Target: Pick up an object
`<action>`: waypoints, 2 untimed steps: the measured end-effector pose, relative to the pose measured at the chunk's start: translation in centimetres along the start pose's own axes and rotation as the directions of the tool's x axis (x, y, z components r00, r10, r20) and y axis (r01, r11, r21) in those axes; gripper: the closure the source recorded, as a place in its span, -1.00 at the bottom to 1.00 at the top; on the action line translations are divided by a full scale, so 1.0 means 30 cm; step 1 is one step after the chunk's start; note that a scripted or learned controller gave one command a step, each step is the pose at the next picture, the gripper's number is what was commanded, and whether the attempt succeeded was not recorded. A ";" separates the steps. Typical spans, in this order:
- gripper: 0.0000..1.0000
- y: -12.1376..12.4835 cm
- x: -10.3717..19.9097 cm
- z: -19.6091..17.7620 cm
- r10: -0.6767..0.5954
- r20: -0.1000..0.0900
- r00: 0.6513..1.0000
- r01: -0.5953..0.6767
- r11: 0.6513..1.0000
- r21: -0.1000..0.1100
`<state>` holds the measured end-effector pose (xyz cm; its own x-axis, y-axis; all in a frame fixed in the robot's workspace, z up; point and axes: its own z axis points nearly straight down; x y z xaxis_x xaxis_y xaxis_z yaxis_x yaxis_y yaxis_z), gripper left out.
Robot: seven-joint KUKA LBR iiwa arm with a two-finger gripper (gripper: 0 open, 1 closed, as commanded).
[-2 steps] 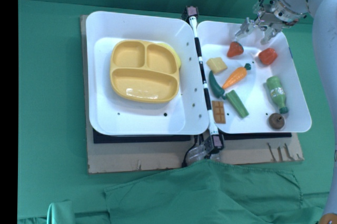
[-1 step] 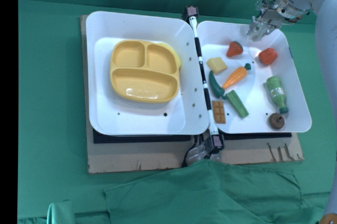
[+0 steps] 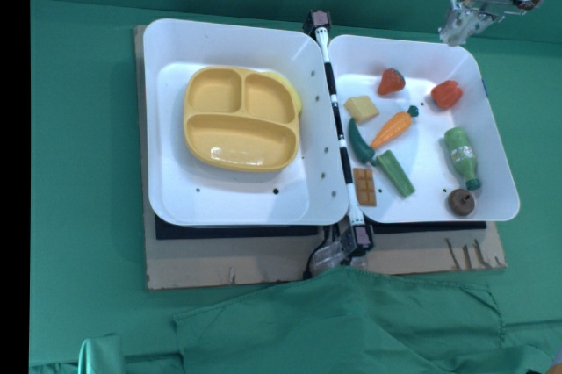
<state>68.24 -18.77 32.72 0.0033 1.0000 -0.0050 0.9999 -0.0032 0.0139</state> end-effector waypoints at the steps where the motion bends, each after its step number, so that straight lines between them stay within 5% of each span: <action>1: 1.00 0.069 0.096 -0.206 -0.005 -0.002 1.000 0.005 1.000 0.003; 2: 1.00 0.014 -0.005 -0.379 0.002 0.000 1.000 -0.002 1.000 0.005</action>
<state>68.52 -18.87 44.11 0.0051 1.0000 -0.0046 0.9999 -0.0051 0.0089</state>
